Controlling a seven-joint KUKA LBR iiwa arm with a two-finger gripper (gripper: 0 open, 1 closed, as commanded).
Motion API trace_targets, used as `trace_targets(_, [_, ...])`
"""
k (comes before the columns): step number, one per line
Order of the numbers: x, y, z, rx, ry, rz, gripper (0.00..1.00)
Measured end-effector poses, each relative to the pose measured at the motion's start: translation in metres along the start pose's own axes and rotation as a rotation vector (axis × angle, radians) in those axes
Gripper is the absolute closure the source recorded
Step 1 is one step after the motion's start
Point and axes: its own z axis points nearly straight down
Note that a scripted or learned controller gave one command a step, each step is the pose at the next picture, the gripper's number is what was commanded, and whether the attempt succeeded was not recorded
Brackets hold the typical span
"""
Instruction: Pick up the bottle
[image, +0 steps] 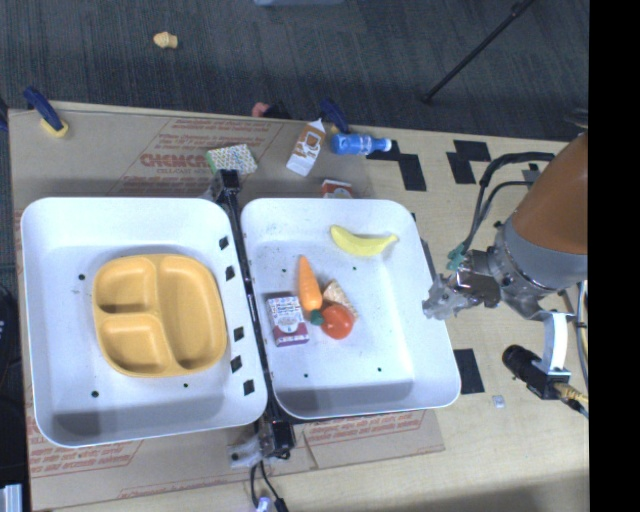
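Observation:
The bottle (355, 145) is small and blue with a clear neck. It lies on its side on the bench behind the right bin (425, 370), outside both bins. My gripper (438, 303) hovers just past that bin's right rim, well in front of the bottle and to its right. I see nothing held at its tip.
In the right bin lie a banana (362, 240), a carrot (309, 283), a tomato (338, 322) and a red packet (287, 319). The left bin (50, 400) holds a yellow divided plate (160, 312). A small carton (306, 148) and a patterned packet (232, 157) lie near the bottle.

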Motion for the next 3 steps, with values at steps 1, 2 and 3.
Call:
trace_targets(1, [0.011, -0.002, 0.079, 0.001, 0.001, -0.157, 1.0])
trace_targets(2, [0.002, 0.0, 0.073, -0.002, 0.0, 0.138, 1.0])
trace_targets(3, [0.012, -0.002, 0.068, 0.0, 0.002, -0.076, 1.0])
